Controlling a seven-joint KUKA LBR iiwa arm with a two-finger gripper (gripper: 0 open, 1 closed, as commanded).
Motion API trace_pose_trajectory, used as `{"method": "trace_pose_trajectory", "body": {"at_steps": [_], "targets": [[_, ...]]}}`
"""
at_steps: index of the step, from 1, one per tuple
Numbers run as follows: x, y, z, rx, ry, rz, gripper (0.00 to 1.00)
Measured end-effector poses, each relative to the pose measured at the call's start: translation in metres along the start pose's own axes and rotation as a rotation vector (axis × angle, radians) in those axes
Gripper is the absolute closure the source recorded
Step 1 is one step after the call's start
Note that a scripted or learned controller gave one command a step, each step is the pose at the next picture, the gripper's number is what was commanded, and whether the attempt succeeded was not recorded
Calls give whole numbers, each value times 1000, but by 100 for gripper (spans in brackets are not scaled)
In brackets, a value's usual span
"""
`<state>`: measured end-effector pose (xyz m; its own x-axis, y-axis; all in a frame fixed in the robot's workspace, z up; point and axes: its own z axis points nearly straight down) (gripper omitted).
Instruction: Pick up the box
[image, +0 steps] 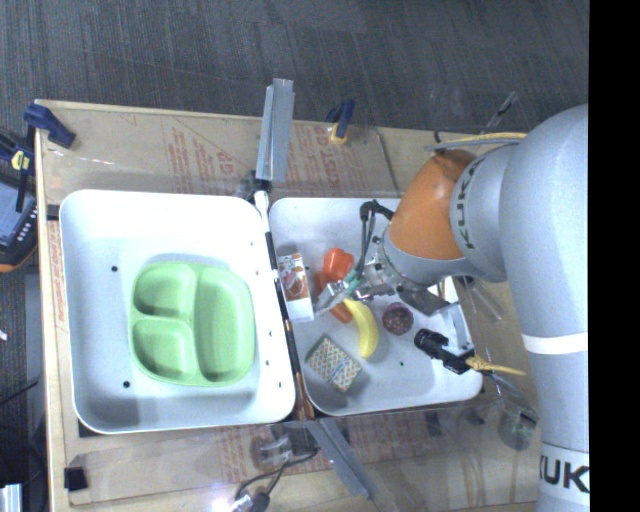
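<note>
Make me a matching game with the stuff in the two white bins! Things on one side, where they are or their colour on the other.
Things:
1. tray
2. banana
3. box
4. checkered packet

Clues:
A. yellow, mid right bin
B. against the right bin's left wall
C. green, in the left bin
D. near the right bin's front edge

Pairs: 1-C, 2-A, 3-B, 4-D

A single camera looks down at a slant from above the bench (180, 140), far enough to take in both white bins. The left bin (90, 230) sits left of centre, the right bin (300, 215) beside it, toward the arm (540, 220).
</note>
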<state>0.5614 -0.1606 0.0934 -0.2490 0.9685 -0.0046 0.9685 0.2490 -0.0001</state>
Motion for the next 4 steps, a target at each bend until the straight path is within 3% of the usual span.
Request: {"method": "trace_pose_trajectory", "body": {"at_steps": [1,2,3,4], "targets": [[1,0,-10,2,1,-5,100],[51,-47,1,3,7,460,100],[-4,-87,-143,0,4,173,100],[40,-51,-164,1,6,92,100]]}}
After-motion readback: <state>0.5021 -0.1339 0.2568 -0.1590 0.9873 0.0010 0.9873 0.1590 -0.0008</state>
